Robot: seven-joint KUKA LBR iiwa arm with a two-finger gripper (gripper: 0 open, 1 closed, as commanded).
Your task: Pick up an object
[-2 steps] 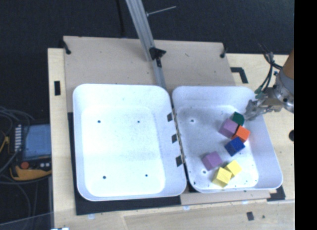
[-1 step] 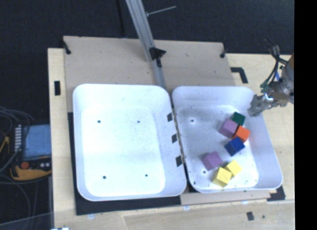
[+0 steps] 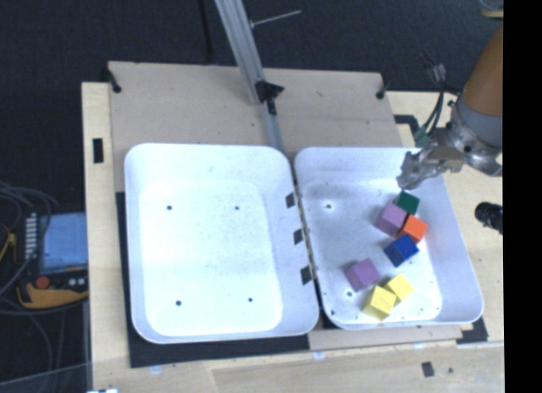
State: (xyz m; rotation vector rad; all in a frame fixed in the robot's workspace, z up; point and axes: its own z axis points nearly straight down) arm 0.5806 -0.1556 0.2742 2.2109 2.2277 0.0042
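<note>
While poised over its right white plastic bin [image 3: 457,294] | grey two-finger gripper [image 3: 412,176] hovers at small dark-green cube's [image 3: 407,203] twelve o'clock, likely lining up | jaw state cannot be told, nothing visibly gripped.

Single fixed overhead camera, slanted down, both bins [image 3: 212,239] in frame, moderately far

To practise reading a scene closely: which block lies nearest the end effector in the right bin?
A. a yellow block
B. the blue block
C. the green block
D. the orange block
C: the green block sits directly under the end effector, with the orange block and blue block farther down the right bin.
</note>
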